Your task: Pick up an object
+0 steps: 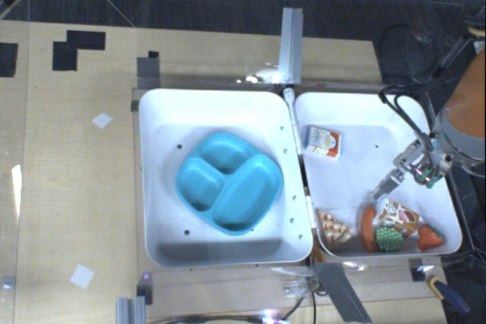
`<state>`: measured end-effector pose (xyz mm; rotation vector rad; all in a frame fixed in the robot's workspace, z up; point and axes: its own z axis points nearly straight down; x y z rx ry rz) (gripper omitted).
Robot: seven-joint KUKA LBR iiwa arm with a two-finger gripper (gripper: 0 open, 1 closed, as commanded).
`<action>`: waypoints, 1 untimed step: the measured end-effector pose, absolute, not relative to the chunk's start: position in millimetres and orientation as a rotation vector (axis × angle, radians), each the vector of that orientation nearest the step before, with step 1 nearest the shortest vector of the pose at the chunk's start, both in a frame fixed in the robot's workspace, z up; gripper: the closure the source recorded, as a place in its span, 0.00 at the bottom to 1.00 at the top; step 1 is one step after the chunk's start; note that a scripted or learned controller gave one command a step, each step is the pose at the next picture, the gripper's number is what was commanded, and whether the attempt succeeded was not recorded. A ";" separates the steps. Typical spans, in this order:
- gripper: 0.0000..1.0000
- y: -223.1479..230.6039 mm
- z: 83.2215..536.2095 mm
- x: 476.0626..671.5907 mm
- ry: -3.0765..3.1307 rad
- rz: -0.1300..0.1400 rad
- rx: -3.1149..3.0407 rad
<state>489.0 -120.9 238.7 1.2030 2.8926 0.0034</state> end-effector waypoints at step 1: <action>0.00 -136.9 124.7 487.9 2.927 0.002 1.131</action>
